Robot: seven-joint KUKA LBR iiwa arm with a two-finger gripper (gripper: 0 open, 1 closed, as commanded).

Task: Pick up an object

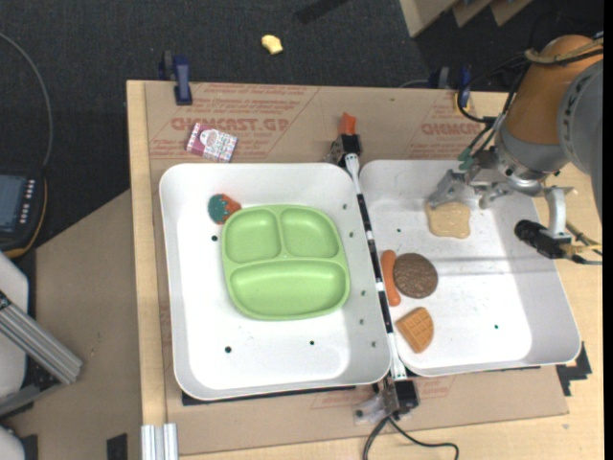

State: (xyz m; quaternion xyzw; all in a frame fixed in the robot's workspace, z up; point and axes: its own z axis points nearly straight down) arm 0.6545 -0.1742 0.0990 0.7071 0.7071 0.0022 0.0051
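Observation:
My gripper (466, 192) hangs over the back of the right bin (536, 343), fingers spread and open. Just in front of its fingertips lies a tan bread-like piece (448, 221), not between the fingers. Nearer the front of the same bin are a round brown cookie (415, 274), an orange sausage-shaped piece (389, 277) along the left wall, and an orange waffle-like cracker (416, 328).
The left bin (192, 353) holds a green divided plate (284, 262) and a small teal and red object (224, 207) at its back left. A pink-patterned card (212, 142) lies on the bench behind the bins. A clamp (350, 147) sits between them.

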